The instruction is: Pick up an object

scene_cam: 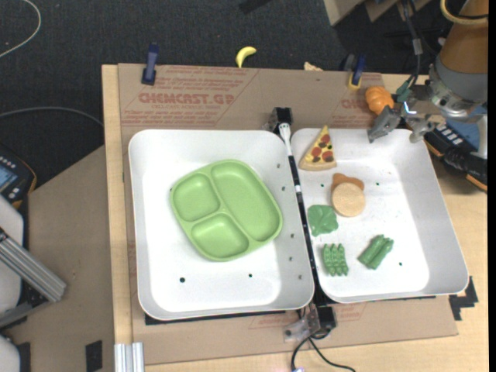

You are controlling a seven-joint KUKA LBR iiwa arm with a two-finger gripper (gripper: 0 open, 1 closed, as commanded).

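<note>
Hovering above the far right corner of the right shallow white plastic bin (434, 208), the metal two-finger gripper (397, 119) has its dark fingers spread apart, with nothing between them. Inside that bin lie several small moulded toy foods: a flat triangular pizza slice with red dots (318, 149) at the far left, a round tan bun-shaped piece (348, 196) near the middle, a lumpy green leafy piece (322, 219) just beside the bin's left wall, and two ribbed green pieces (335, 260) (376, 252) at the near side. The left shallow white bin (155, 270) holds a smooth, rounded light-green plastic divided plate (225, 208) with three compartments. Both bins rest on a brown cardboard sheet (201, 95) printed with red lettering.
</note>
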